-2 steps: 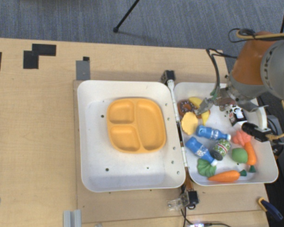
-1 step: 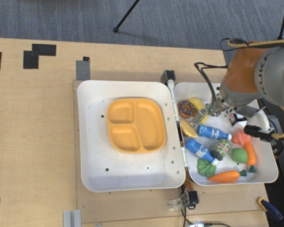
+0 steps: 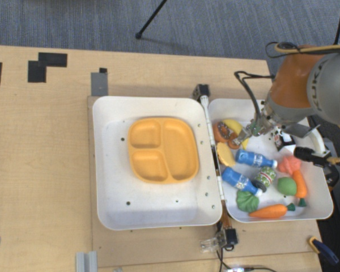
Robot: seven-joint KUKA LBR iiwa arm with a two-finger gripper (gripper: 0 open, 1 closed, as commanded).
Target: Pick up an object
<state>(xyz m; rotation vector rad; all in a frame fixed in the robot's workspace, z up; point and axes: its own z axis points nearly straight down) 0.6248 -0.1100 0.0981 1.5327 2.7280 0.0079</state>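
Observation:
The right bin (image 3: 323, 208) holds several toy foods and containers. A yellow banana (image 3: 232, 126) and a brown-orange piece (image 3: 221, 132) lie at its far left, with a pale yellow piece (image 3: 225, 154) below them. Two blue bottles (image 3: 254, 159) (image 3: 235, 178) lie in the middle beside a green-and-white can (image 3: 265, 177). A green ball (image 3: 286, 186), a pink piece (image 3: 290, 164), two carrots (image 3: 268, 211) (image 3: 300, 185) and a green leafy toy (image 3: 247, 201) fill the near side. My gripper (image 3: 250, 130) hangs low over the bin's far left part, just right of the banana. Nothing is visibly held.
The left bin (image 3: 110, 208) carries an orange divided plate (image 3: 161, 149) at its middle. A metal divider (image 3: 211, 146) runs between the bins. The arm's orange band (image 3: 292, 84) and grey body cover the right bin's far right corner. Cables trail near the bench's front edge (image 3: 221, 242).

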